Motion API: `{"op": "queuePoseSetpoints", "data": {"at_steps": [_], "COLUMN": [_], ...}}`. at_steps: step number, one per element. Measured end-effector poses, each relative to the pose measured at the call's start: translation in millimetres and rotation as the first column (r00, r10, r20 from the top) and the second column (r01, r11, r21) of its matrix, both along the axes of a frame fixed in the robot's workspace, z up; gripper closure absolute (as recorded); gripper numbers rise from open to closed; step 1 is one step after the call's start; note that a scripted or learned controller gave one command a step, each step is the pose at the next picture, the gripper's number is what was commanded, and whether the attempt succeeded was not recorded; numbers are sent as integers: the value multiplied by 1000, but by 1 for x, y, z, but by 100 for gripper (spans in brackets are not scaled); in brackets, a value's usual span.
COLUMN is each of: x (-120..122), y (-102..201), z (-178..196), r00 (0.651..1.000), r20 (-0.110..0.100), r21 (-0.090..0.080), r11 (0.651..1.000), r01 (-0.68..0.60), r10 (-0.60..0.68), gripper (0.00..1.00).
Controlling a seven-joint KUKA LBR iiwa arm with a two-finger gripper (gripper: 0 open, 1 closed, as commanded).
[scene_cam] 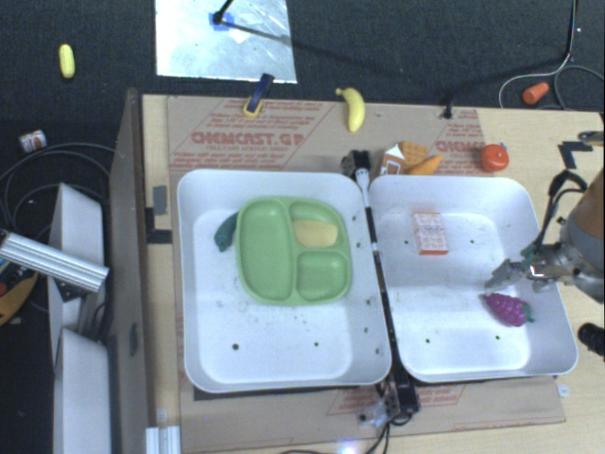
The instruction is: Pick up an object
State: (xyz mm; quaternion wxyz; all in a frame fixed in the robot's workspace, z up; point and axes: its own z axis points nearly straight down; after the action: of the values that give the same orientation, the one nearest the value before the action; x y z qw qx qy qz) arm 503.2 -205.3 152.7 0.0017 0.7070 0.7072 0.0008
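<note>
Plainly, the gripper (pixel 510 277) hangs low by the right bin's (pixel 454 362) right edge, just above the purple grapes (pixel 507 308), probably lining up a grasp (nothing held); how wide it stands I cannot tell.
</note>
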Motion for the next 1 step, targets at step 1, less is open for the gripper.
{"op": "queuePoseSetpoints", "data": {"at_steps": [1], "x": [4], "y": [-1], "z": [-41], "r00": [1000], "r20": [-4], "r21": [1], "r11": [1000], "r01": [-1], "r10": [1], "gripper": [0]}}
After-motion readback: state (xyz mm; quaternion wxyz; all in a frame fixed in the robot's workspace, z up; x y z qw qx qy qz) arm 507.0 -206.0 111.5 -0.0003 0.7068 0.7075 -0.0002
